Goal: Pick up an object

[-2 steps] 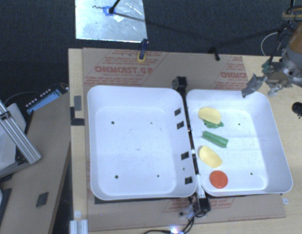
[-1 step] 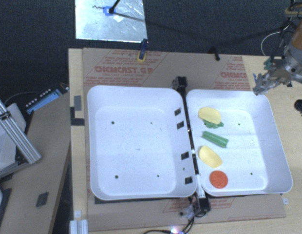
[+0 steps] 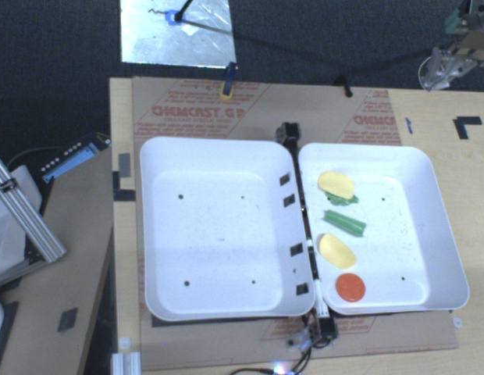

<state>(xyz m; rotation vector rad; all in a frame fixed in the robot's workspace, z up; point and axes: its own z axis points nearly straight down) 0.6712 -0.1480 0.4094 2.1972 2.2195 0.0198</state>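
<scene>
orange disc (image 3: 350,287) nearest; green stick (image 3: 345,223) lies long-axis upper-left to lower-right.

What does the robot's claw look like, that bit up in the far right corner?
The claw looks like a small cluster of pale grey, silvery parts with a rounded, shiny lower end. Above it sits a small greenish patch and a darker grey piece running off the picture's edge. It is blurred, so finer markings or cables cannot be made out.

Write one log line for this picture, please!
stage: pick not begun | right white bin: two yellow oval pieces, green stick piece, round orange disc
</scene>
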